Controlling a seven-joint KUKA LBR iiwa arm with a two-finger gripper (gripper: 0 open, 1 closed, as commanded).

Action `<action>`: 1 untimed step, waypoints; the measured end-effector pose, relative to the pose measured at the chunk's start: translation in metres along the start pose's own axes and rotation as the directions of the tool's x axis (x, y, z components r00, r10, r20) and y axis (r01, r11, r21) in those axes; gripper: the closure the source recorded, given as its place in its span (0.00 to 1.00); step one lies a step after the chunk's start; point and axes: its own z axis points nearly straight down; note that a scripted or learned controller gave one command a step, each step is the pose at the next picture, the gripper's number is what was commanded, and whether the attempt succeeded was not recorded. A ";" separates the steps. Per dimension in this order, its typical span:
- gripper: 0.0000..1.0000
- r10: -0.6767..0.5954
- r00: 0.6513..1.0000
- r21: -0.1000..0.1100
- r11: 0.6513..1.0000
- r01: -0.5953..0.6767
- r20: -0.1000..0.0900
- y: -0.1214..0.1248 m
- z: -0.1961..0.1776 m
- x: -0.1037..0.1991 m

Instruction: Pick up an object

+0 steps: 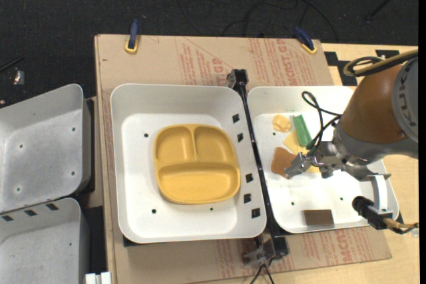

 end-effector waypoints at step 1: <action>0.00 -0.001 1.000 0.000 1.000 0.001 0.000 -0.001 0.044 0.001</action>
